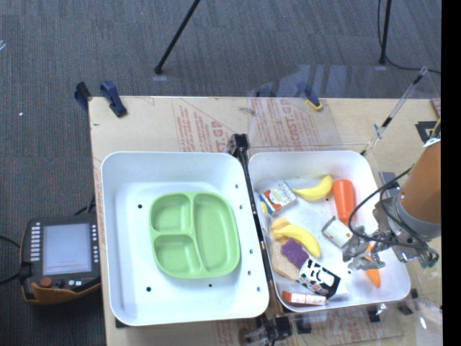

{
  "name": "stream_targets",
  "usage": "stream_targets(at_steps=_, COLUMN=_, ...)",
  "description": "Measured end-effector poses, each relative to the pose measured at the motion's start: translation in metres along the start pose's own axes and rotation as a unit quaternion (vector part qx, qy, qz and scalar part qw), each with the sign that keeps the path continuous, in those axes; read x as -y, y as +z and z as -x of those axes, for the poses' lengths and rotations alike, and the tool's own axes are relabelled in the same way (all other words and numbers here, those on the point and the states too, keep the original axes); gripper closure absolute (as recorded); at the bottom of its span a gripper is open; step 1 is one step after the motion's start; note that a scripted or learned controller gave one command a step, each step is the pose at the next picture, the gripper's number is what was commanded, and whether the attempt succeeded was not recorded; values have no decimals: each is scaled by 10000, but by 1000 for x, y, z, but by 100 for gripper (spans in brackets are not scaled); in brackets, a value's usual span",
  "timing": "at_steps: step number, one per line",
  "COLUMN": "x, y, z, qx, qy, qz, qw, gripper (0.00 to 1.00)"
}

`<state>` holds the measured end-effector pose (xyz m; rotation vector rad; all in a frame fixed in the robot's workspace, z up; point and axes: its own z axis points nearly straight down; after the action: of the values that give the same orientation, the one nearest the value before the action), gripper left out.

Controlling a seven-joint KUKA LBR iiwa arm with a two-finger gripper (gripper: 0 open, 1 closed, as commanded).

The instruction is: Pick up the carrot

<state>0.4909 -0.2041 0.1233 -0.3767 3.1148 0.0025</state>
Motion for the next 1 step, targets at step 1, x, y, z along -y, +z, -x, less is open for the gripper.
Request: stream_targets(at_steps=1, x=-51, y=-40, z=10, qx=4, qy=509, qz=3, qw=9987, gripper=100)
